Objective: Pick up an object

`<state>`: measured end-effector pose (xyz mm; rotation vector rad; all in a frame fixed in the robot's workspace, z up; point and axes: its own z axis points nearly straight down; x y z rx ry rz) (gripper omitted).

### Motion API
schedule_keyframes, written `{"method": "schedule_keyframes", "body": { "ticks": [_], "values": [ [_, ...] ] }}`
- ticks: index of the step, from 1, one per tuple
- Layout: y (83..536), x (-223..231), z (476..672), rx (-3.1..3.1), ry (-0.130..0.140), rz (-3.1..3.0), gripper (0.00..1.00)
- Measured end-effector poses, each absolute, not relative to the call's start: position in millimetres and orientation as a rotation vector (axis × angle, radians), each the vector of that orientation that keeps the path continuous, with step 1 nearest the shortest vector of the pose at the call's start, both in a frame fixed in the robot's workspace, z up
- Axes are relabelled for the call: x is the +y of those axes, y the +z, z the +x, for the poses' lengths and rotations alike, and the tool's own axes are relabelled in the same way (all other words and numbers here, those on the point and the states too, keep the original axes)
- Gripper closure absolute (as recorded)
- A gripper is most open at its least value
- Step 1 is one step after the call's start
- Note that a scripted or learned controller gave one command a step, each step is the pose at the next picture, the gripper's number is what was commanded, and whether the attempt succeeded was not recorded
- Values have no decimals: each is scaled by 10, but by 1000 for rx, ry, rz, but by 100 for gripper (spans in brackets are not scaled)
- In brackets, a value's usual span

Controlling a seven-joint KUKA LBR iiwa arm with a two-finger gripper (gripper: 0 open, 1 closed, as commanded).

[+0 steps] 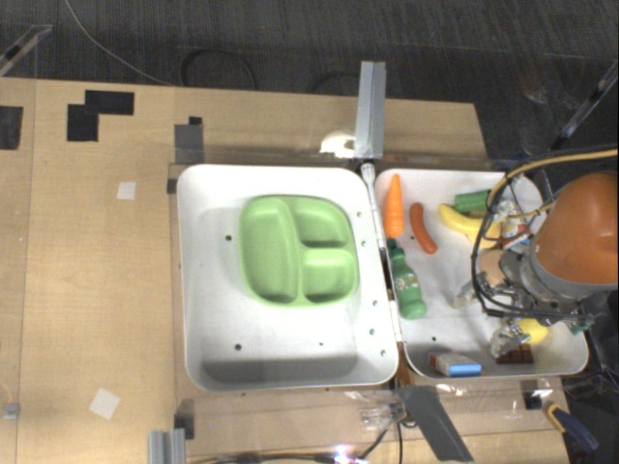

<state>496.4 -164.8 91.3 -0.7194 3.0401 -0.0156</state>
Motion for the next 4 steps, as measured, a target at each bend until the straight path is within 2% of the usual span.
{"method": "schedule_keyframes", "body": {
  "ticks": [1, 2, 3, 4],
  "values": [
    [969, -1943, 5145, 2897, -9, -1190, 0],
    [918, -1568, 4994, 2761, -24, -1463, 0],
    [1051, -1532, 5049, 2746, -30, -1456, 100],
    [1745, -980, 5335, 2593, -7, -1756, 100]
  ]
}}
